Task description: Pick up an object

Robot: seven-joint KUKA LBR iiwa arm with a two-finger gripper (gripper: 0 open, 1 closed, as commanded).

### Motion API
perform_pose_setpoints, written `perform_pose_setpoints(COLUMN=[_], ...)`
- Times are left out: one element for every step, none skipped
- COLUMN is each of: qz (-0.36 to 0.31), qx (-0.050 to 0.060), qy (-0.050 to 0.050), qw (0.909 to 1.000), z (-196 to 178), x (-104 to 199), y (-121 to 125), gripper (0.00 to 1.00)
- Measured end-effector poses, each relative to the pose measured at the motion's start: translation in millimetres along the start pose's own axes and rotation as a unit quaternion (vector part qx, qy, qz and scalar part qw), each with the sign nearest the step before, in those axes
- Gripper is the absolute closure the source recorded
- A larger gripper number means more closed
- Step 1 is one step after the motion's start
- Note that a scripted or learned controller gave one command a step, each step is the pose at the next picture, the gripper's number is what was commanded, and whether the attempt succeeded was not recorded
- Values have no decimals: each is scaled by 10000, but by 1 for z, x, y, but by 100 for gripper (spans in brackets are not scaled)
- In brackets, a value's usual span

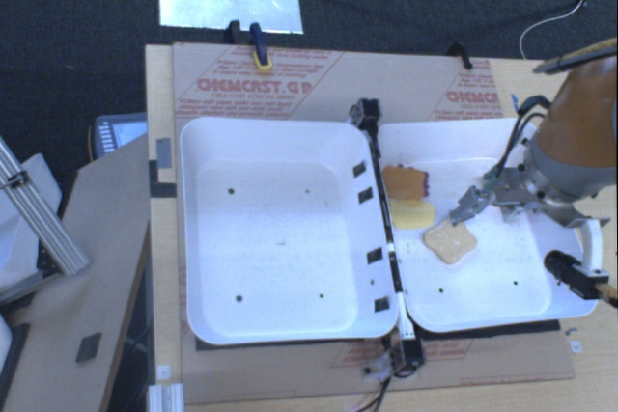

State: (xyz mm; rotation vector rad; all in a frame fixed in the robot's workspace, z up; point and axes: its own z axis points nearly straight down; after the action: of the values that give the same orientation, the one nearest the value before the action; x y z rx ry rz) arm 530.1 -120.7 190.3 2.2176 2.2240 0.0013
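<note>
In the right bin (pixel 483 304) lie three food-like pieces close together near its left wall. An orange and dark red block (pixel 406 181) is farthest back, a pale yellow slab (pixel 413 214) lies just in front of it, and a tan bread-shaped piece (pixel 451 242) sits to the right and nearer. My gripper (pixel 467 206) hangs low over the bin, right above the tan piece's far edge, its fingers slightly apart with nothing between them.
The left bin (pixel 280 236) stands beside the right one, with black clips along the shared wall (pixel 379 236). The arm's grey wrist and orange band (pixel 579 130) cover the right bin's far right side. Brown cardboard lies under both bins.
</note>
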Motion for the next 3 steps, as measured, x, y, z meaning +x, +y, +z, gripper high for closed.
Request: perform_pose_setpoints(qz=[33, -9, -59], qx=[-92, -33, -36], qy=[-57, -17, 11], qw=[9999, 10000, 10000], z=[-133, -136, -174], x=[-86, -81, 12], y=[37, 36, 80], gripper=[0, 100, 100])
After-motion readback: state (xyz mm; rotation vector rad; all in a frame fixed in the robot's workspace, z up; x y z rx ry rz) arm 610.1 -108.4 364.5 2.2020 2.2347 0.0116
